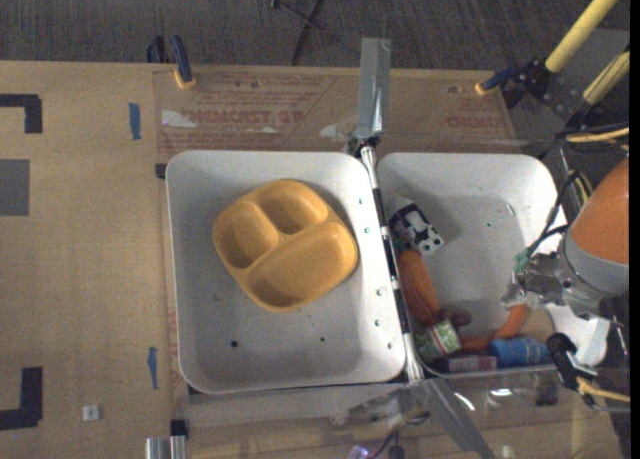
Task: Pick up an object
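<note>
The right bin (480, 187) holds a cluster of objects along its left and front sides. A black and white object (418, 229) lies by the divider, with a long orange piece (418, 289) below it. Near the front are a green can (438, 338), a small brown thing (456, 316), a curved orange item (508, 324) and a blue object (520, 351). My gripper (530, 292) hangs low over the bin's right front part, just above the curved orange item. Nothing can be made out in its grasp.
The left bin (200, 327) carries a yellow divided plate (285, 244) in its upper middle. A metal strip (372, 97) runs up from the divider between the bins. Cables and a yellow pole (590, 17) crowd the right side near the arm's orange band (610, 209).
</note>
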`<state>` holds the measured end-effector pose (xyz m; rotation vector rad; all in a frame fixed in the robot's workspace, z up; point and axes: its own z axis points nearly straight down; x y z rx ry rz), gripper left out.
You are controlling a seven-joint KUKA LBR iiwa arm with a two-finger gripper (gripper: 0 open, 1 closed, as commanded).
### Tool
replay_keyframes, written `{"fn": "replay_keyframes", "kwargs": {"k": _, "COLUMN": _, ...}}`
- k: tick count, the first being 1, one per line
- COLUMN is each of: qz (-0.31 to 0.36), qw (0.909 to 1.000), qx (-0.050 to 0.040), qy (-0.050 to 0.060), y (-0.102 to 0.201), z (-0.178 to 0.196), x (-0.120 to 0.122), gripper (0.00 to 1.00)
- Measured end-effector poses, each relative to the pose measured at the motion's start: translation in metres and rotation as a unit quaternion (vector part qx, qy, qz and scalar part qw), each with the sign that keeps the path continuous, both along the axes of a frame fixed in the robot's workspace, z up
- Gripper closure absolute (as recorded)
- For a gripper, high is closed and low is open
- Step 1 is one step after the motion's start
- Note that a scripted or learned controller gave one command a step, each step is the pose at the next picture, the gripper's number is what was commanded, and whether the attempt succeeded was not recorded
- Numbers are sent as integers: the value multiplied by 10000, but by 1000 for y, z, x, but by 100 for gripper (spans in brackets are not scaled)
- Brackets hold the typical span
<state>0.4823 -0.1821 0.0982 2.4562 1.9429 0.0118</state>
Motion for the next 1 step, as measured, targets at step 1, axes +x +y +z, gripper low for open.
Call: {"fn": "replay_keyframes", "kwargs": {"k": 1, "qz": -9, "qw": 10000, "qx": 15, "qy": 59, "y": 45, "z": 119, "x": 41, "gripper": 100}}
